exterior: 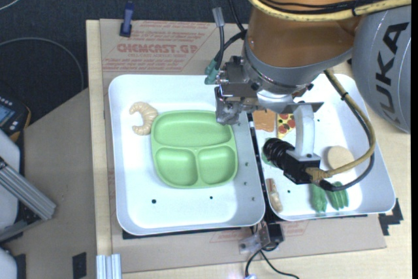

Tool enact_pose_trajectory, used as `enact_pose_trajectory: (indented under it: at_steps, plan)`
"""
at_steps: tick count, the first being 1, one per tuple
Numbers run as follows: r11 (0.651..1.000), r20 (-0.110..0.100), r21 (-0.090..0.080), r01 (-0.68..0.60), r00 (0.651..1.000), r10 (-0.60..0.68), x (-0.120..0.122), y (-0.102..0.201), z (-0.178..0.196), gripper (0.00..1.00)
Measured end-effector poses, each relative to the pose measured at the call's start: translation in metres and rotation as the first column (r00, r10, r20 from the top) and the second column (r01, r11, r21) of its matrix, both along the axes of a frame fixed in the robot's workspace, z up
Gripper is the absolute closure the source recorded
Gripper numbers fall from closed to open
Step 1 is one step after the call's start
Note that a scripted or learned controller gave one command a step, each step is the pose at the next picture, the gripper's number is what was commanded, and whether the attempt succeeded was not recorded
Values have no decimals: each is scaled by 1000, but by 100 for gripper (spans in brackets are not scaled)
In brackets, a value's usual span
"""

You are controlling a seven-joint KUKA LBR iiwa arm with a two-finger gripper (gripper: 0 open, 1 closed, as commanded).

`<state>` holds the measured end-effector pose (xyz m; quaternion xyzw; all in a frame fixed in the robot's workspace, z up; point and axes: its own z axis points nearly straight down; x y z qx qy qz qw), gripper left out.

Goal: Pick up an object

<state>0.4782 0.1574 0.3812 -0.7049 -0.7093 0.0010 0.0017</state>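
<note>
My gripper (226, 113) hangs low over the divider between the two bins, at the upper right corner of a green divided plate (194, 148) lying in the left bin (125, 166). A tan toy croissant (142, 117) lies to the plate's left. In the right bin (373, 170) I see an orange square piece (263, 121), a pizza slice (285, 121), a beige round piece (339, 156), a green vegetable (330, 198) and a small tan piece (272, 191). Nothing shows between the gripper's tips, and the wrist hides the right bin's far part.
The bins rest on a brown board (163, 42) with red lettering, a blue clip (127, 18) at its far left corner. The large orange wrist (307, 3) looms over the right bin's back. Cables lie on the dark floor at the left.
</note>
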Motion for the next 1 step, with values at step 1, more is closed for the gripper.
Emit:
enact_pose_trajectory:
  at_steps: [1]
  plan:
    - [1000, -4, -4, 13, 1000, -13, 0, -62, -56, 100]
